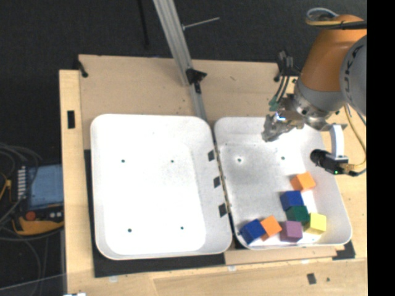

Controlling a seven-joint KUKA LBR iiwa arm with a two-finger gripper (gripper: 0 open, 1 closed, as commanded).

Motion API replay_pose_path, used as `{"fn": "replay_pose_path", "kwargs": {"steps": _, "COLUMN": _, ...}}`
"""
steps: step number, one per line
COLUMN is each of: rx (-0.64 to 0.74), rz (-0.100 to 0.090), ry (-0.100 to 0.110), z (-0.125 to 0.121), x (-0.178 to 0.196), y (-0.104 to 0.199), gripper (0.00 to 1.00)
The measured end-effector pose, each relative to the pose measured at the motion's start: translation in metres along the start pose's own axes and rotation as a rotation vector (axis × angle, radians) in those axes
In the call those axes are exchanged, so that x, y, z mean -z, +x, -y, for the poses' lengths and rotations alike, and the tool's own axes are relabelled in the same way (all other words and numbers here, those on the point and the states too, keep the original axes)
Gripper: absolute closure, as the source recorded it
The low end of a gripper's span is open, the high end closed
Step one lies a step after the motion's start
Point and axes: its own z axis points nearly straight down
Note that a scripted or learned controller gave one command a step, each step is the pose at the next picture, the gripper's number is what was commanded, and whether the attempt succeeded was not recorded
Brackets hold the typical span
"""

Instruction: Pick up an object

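Note:
My gripper [272,131] hangs over the far edge of the right bin [259,165], pointing down, with nothing visible between its fingers. Several small blocks lie in the bin's near right part: an orange block [303,181], a blue block [291,200], a green block [299,214], a yellow block [317,222], a purple block [291,230], a second orange block [270,226] and a second blue block [252,230]. The gripper is well apart from all of them, up and to the left of the nearest orange block.
The left bin [154,184] sits beside the right one, joined by dark clips at the shared edge. A slanted metal rail [179,48] rises from behind the bins. A black fitting [324,159] sticks out at the right bin's right rim.

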Motion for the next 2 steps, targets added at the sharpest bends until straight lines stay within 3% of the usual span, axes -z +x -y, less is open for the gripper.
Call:
{"fn": "replay_pose_path", "kwargs": {"steps": 1, "rx": 0.0, "rz": -0.001, "ry": 0.007, "z": -0.001, "x": 0.023, "y": -0.001, "gripper": 1.0}}
{"fn": "replay_pose_path", "kwargs": {"steps": 2, "rx": 0.003, "rz": -0.001, "ry": 0.008, "z": 0.001, "x": 0.022, "y": 0.053, "gripper": 1.0}}
